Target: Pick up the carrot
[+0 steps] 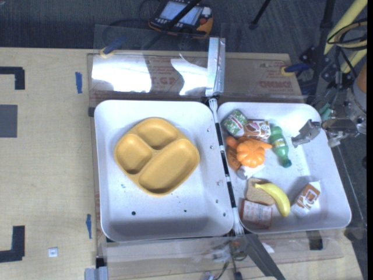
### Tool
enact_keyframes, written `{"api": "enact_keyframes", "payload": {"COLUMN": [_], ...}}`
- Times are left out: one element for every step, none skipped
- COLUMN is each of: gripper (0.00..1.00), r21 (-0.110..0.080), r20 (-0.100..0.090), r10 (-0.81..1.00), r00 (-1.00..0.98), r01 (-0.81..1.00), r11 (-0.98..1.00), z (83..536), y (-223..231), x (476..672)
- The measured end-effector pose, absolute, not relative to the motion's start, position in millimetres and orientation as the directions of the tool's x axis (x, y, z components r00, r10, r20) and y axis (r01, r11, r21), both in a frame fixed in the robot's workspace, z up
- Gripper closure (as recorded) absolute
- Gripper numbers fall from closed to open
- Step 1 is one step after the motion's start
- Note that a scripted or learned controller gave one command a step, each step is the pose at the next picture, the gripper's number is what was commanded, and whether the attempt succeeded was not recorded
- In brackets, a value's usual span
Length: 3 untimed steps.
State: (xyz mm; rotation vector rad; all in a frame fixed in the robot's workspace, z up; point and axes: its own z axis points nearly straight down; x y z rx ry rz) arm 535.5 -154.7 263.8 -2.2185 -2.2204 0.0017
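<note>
Pale wooden bench (46,156), dark carpet beyond. Carrot (232,157) tucked under pumpkin (252,152) at right bin's (326,174) left wall; gripper (307,132) near far-right rim, finger spread unclear, nothing visibly held.

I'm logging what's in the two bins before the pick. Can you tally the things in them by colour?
Yellow: 2, the divided plate and the banana
Orange: 2, the pumpkin and the carrot tucked under it
Green: 2, the bottle and the can
Brown: 1, the bread slice
Printed packets, mixed colours: 3
Total: 10
</note>
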Motion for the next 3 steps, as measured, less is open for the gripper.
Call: {"api": "enact_keyframes", "payload": {"gripper": [0.00, 0.00, 1.00], "r21": [-0.001, 0.005, 0.013], "r20": [0.000, -0.002, -0.004], "r10": [0.999, 0.997, 0.997], "r00": [0.044, -0.082, -0.081], "r01": [0.999, 0.997, 0.997], "r11": [-0.044, 0.082, 0.081], "z": [143, 85, 97], "y": [-90, -118, -118], "x": [577.1, 620.2, 622.1]}}
